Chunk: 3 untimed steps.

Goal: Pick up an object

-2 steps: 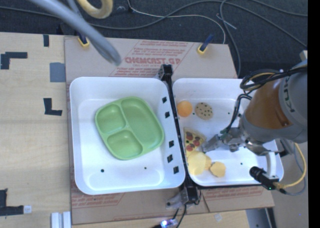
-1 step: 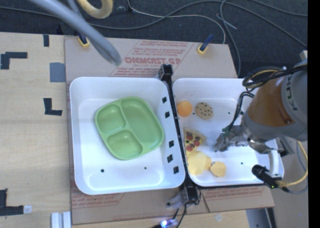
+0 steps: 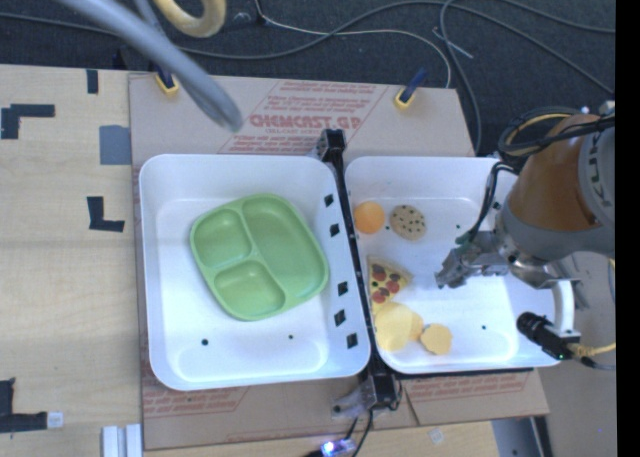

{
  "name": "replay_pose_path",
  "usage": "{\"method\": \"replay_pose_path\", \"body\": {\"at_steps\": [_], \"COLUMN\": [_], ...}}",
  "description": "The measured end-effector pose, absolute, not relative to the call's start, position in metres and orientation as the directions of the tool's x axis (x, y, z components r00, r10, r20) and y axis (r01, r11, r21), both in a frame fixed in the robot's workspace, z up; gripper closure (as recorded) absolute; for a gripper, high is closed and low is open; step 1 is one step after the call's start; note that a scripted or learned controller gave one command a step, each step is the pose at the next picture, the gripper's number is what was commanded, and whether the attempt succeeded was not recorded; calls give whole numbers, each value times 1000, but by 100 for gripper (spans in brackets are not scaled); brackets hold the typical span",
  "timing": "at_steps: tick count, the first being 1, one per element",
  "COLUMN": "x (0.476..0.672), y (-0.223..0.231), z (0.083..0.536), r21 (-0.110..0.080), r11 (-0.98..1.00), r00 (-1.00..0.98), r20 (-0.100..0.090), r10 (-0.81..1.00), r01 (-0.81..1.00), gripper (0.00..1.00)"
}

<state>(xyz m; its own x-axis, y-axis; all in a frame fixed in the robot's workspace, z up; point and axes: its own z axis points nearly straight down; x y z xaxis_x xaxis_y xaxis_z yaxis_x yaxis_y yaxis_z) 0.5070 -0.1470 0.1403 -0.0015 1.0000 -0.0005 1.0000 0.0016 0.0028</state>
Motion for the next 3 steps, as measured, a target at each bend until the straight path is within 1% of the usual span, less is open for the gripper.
{"method": "replay_pose_path", "body": {"at_steps": [1, 2, 3], "x": [510, 504, 523], "y": [-144, -152, -101], "z": [183, 236, 226], "r21": [3, 4, -1], "r11": [1, 0, 6], "r00": [-1, 0, -6], "r20": [-1, -2, 1], "r10": [1000, 1000, 1000], "r01": [1000, 1000, 1000], "gripper": [100, 100, 100]}}
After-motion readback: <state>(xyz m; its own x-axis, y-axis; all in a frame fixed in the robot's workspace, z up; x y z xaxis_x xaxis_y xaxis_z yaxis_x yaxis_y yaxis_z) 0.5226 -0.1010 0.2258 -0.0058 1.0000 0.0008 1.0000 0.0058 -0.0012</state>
